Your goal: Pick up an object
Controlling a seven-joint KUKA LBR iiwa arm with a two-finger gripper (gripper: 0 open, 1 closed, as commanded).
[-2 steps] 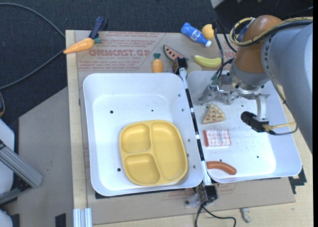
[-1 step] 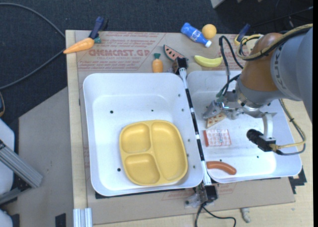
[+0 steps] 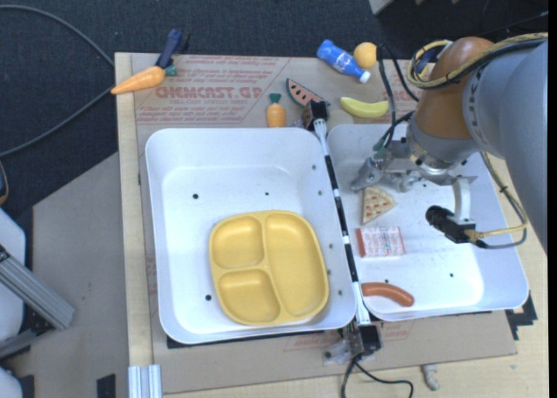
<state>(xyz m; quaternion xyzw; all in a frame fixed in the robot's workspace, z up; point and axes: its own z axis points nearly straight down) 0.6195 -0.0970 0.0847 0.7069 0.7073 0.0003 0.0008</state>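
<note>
- I see the pincer low in the right bin, just above the pizza slice; I cannot tell from here how it is set, or whether it touches the slice.
- The pizza slice lies flat on the bin floor near the divider between the two bins, point toward the near edge, with a small red-and-white packet just beside it and a sausage further down.
- I judge the slice a light, stiff plastic toy: thin, flat, likely smooth, so it may skid or tip rather than lift.
- I would take it across its narrow width, near the crust end, where the edges give the most to bite on.
- It looks tan-orange, triangular, with a speckled top.
- The left bin carries a yellow divided plate; a banana, bottle and carrot sit on the tabletop beyond.
</note>
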